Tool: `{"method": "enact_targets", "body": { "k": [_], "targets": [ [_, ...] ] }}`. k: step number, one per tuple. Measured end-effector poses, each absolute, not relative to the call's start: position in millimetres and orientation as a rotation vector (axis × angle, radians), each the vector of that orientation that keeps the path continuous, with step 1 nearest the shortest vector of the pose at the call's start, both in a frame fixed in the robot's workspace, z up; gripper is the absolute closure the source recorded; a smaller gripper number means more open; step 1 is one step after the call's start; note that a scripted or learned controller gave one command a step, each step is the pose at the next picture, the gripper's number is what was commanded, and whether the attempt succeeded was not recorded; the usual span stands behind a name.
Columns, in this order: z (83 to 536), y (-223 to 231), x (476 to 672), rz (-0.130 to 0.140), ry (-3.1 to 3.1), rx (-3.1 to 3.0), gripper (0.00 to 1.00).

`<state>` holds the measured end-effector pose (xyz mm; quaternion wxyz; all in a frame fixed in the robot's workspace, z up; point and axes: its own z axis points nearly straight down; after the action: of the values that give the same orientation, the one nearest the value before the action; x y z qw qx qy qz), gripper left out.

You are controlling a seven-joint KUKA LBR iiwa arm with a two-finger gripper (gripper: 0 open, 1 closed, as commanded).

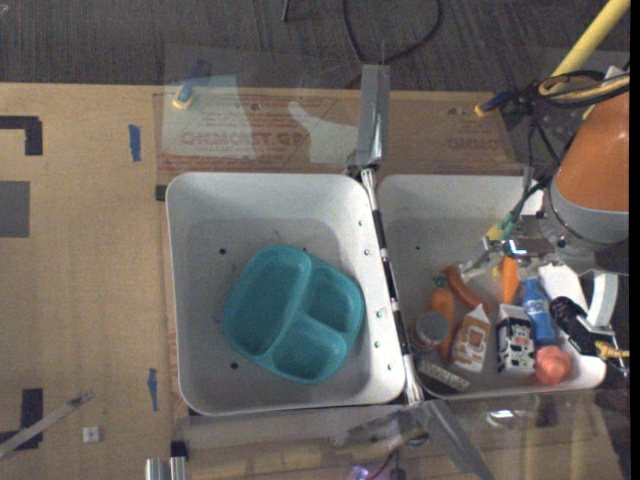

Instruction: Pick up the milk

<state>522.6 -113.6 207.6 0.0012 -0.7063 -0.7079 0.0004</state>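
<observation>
The gripper (505,243) is seen low over the far-right part of the right bin (430,203), under the grey wrist and orange band of the arm (597,168); whether it is apart or together cannot be told, since it is small and cluttered by cables; nothing is seen between its tips; just near of it an orange carrot-like piece (510,278) is stood upright, and a curved orange-red piece (462,288) is laid to the left; the milk (516,340), a small white carton with black cow patches, is stood near the bin's near wall, well apart from the gripper; a tan carton (471,338) is just left of it, a blue bottle (536,313) just right and slightly farther, a pink round item (551,365) at near right; a brownish can (432,330) is left of the tan carton; in the left bin (200,218) a teal divided tray (293,313) is laid.
</observation>
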Motion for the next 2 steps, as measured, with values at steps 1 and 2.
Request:
{"method": "enact_targets", "body": {
  "k": [1,2],
  "targets": [
    [272.1,-140.9,584.3,-0.001,-2.156,-2.289,0.0],
    [182.5,-169.5,504.2,0.0,-2.508,-1.891,0.0]
  ]
}}
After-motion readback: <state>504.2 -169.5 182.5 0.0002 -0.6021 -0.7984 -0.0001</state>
